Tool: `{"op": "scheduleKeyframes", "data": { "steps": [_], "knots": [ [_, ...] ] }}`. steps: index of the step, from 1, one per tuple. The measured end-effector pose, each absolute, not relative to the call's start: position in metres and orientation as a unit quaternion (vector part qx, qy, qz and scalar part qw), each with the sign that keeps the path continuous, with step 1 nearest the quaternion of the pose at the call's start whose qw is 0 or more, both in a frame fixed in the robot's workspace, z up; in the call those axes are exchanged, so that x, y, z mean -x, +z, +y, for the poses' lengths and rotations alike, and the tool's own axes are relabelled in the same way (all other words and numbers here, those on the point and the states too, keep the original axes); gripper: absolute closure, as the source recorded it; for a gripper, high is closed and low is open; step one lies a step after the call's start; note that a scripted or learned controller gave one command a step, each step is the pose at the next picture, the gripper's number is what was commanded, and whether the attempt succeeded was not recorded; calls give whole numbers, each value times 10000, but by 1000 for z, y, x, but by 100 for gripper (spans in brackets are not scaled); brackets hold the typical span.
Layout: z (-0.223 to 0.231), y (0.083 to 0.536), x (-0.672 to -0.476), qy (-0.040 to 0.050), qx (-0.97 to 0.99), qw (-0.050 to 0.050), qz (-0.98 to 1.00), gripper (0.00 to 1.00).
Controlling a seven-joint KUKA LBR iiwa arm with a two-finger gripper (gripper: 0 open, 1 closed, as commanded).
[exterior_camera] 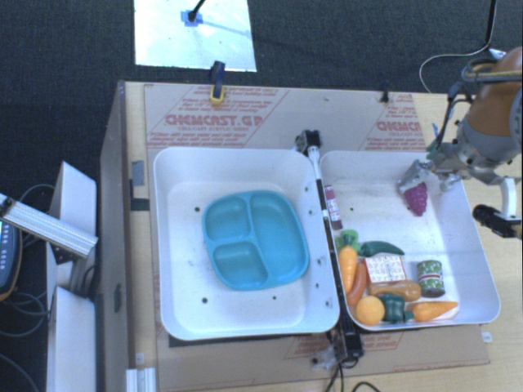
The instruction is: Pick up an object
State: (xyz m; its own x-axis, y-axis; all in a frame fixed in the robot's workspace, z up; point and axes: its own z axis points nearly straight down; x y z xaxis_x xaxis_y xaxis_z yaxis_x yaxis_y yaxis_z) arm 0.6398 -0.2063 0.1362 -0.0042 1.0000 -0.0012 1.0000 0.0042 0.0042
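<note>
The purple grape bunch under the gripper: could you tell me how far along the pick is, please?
Done: the gripper has reached the right bin, above its far end. In hand: the purple grape bunch hangs directly below it, seemingly raised off the bin floor, though whether it is truly clamped is hard to tell. Left: lifting it clear. The other toy foods lie heaped at the near end; the blue plate sits in the left bin.

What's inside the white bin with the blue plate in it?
Inside the left bin lies just a blue tray with three compartments, all bare. Whatever might be under the tray is covered, so that cannot be seen. The toy food sits in the right bin.
</note>
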Motion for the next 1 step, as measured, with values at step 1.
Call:
{"op": "scheduleKeyframes", "data": {
  "steps": [1],
  "knots": [
    [-206,84,-637,2,-7059,4,7083,0]
  ]
}}
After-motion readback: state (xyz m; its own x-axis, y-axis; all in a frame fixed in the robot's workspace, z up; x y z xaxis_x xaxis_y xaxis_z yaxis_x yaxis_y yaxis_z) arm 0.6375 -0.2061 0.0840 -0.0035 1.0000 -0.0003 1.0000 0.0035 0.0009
